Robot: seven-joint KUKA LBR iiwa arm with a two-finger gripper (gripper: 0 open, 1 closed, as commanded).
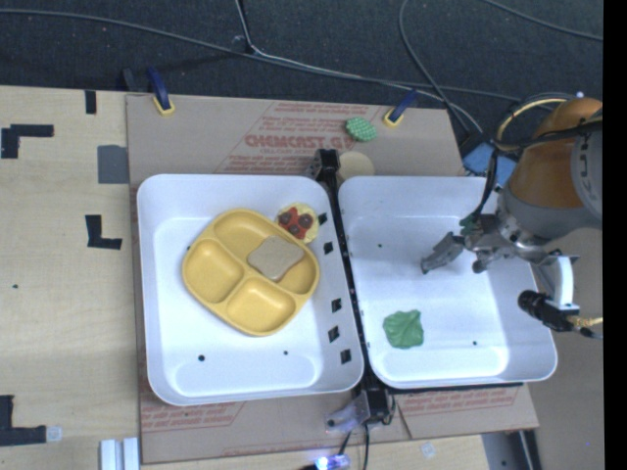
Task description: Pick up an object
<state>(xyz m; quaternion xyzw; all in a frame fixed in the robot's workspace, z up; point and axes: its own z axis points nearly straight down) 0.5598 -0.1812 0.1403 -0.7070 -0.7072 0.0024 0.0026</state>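
A green leafy piece (403, 328) lies on the floor of the right bin (460, 370), near its front. My gripper (458, 260) hangs over the right bin's middle, up and to the right of the green piece and apart from it. Its fingers (437, 258) stand open with nothing between them. In the left bin (167, 351) rests a yellow divided plate (220, 267). A tan bread slice (274, 257) sits in one of the plate's compartments. A cluster of red berries (297, 222) lies at the plate's far right edge.
A small green dotted thing (361, 129) lies on the cardboard sheet (225, 135) behind the bins. Blue and yellow clamps (161, 96) hold the sheet's back edge. Black cables (294, 62) run across the dark floor beyond. The arm's orange band (549, 169) is at the right.
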